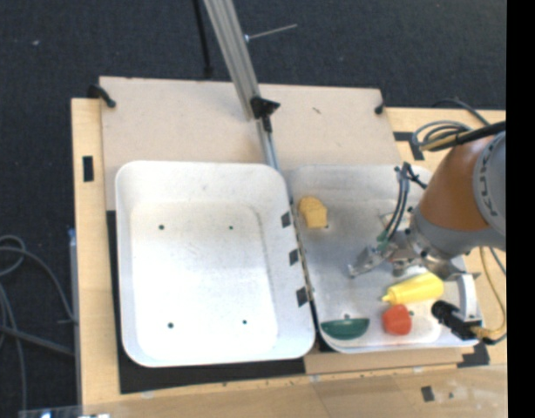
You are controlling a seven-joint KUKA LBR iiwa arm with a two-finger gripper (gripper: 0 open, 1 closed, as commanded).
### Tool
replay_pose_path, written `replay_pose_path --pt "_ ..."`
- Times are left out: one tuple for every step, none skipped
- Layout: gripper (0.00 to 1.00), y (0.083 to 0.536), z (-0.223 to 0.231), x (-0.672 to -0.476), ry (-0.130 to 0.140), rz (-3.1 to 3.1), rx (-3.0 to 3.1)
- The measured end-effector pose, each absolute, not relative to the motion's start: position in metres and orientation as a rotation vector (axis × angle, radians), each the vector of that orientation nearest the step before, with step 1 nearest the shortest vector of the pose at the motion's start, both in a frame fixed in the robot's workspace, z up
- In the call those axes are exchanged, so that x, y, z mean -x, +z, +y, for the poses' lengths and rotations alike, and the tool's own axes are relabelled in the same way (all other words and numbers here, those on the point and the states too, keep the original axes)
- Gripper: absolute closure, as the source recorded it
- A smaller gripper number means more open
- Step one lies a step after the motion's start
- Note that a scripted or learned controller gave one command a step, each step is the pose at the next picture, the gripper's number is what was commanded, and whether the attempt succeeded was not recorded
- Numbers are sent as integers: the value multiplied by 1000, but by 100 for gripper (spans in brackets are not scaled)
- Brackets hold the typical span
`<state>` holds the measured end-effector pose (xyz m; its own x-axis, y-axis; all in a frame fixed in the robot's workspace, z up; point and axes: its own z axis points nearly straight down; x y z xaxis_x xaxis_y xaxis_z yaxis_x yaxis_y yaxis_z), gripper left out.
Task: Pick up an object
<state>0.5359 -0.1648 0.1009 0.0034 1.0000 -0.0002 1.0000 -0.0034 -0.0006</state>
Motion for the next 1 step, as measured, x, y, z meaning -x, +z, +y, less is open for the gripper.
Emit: replay_pose_path --pt "100 112 -165 -537 -7 -2213 2232"
